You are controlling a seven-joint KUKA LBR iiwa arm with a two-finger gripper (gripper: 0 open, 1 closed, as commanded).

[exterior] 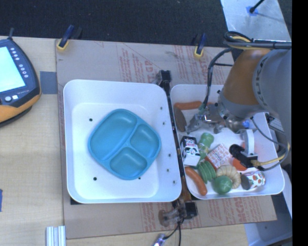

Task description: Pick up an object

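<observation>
- Camera view, far left: a tablet (7, 78) in an orange case lies on the bench (25, 163)
- Left bin (72, 152) holds a blue divided plate (124, 143), lying flat
- Right bin (191, 92) holds toy food (crowded toward its near end): a sausage (196, 180), green vegetables (214, 174), a small carton (191, 149)
- Gripper (205, 121) hangs low over the right bin's far half, above the toys; open or shut, I cannot tell
- Grey arm (269, 81) enters from the right

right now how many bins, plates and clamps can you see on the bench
bins: 2, left bin and right bin
plates: 1, blue plate in the left bin
clamps: 2, left clamp and right clamp
total: 5
</observation>
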